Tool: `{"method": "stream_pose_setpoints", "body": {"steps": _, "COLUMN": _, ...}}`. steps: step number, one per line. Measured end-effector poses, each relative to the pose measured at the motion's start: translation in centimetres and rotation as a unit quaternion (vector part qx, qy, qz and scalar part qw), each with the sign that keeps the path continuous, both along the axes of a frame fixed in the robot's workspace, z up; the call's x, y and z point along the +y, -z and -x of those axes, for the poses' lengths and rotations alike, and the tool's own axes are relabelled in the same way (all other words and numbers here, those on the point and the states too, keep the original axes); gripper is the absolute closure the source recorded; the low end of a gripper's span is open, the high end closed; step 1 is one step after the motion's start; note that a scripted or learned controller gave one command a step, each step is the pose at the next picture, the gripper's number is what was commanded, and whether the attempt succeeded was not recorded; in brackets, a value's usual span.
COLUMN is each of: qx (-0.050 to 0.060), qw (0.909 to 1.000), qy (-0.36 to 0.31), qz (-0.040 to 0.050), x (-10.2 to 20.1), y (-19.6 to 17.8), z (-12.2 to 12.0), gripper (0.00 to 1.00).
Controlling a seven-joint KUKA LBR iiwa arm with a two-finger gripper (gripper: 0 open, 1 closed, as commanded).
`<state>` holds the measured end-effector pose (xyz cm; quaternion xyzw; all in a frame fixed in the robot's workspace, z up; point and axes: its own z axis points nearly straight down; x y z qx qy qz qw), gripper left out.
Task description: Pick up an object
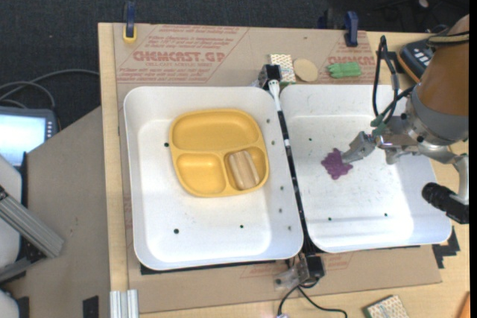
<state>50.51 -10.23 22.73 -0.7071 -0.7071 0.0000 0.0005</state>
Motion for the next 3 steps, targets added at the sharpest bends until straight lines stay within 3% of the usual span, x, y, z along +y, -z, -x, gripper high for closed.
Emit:
{"method": "stream_pose_setpoints", "body": {"steps": 1, "qx": 0.0, "qw": 1.0, "qy": 0.0, "qz": 0.0007, "x": -1.2, "y": 14.6, "z": -6.8, "gripper": 0.0}}
{"method": "stream_pose_setpoints", "body": {"steps": 2, "qx": -0.003, "qw": 1.0, "qy": 0.001, "qz": 0.0012, "x": -1.3, "y": 13.0, "z": -6.9, "gripper": 1.0}}
{"method": "stream_pose_setpoints", "body": {"steps": 3, "qx": -0.002, "qw": 1.0, "qy": 0.001, "qz": 0.001, "x": -1.3, "y": 13.0, "z": -6.9, "gripper": 0.0}}
